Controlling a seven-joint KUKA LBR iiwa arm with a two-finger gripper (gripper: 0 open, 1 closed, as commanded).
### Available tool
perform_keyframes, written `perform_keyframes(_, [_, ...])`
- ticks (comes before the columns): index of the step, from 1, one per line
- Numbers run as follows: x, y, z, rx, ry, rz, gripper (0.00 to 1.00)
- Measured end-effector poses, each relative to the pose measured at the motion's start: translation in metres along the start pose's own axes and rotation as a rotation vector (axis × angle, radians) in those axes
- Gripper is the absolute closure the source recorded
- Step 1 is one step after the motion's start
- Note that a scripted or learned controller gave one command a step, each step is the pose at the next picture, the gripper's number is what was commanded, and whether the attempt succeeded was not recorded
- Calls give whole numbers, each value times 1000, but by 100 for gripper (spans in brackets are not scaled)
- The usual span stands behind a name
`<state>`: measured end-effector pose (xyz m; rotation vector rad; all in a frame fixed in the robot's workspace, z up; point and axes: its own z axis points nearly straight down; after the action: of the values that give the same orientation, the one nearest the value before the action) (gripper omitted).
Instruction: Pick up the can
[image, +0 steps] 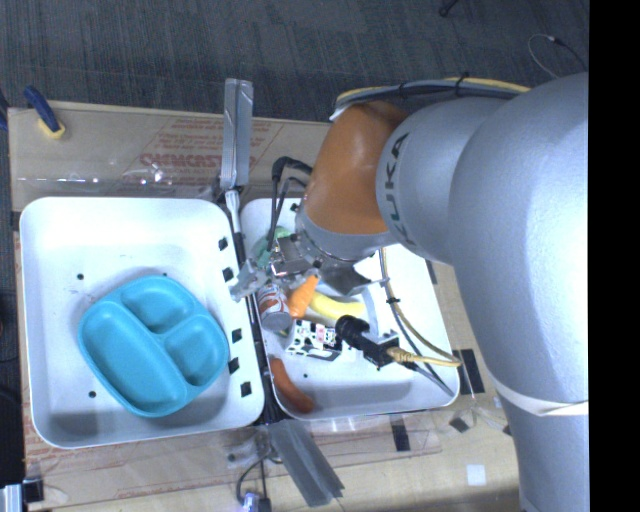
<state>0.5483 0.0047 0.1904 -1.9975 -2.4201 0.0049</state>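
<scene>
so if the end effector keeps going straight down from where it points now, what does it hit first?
Probably the can, lying against the right bin's left wall just below the end effector. The orange item sits close beside it, and depth is hard to judge from this slanted view.

a turquoise divided plate (150, 345) in a white bin (50, 240); grey arm (500, 230) with an orange band (345, 185); brown cardboard worktop (120, 140).

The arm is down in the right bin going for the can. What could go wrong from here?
The can lies against the bin's left wall, packed among other items, so a finger could hit the wall or slide off. The orange carrot and yellow banana touch the pick spot and might be grabbed instead. The arm's bulk hides the gripper, so a miss would be hard to spot.
</scene>
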Motion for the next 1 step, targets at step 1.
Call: perform_keyframes(1, [50, -13, 61, -16, -21, 59, 0])
